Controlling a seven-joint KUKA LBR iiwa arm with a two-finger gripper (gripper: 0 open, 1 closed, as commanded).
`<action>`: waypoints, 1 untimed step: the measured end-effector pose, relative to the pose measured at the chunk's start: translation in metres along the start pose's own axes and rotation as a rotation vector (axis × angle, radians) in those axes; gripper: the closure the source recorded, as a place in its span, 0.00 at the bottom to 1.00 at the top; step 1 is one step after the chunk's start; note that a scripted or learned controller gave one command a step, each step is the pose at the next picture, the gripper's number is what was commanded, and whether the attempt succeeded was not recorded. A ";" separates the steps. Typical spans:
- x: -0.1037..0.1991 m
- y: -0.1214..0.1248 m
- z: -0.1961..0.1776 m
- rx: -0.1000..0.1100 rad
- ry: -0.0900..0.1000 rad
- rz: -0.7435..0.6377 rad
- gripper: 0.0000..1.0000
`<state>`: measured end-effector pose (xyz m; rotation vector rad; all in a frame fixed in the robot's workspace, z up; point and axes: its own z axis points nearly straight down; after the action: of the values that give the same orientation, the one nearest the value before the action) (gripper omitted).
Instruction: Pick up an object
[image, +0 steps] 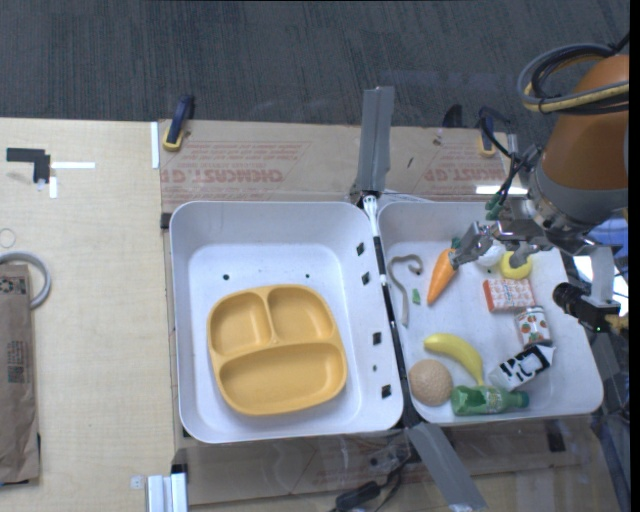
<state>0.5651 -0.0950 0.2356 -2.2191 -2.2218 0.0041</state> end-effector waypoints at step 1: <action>0.007 0.052 0.045 -0.002 -0.001 -0.241 0.00</action>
<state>0.6169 -0.0877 0.1906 -1.9371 -2.4742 0.0024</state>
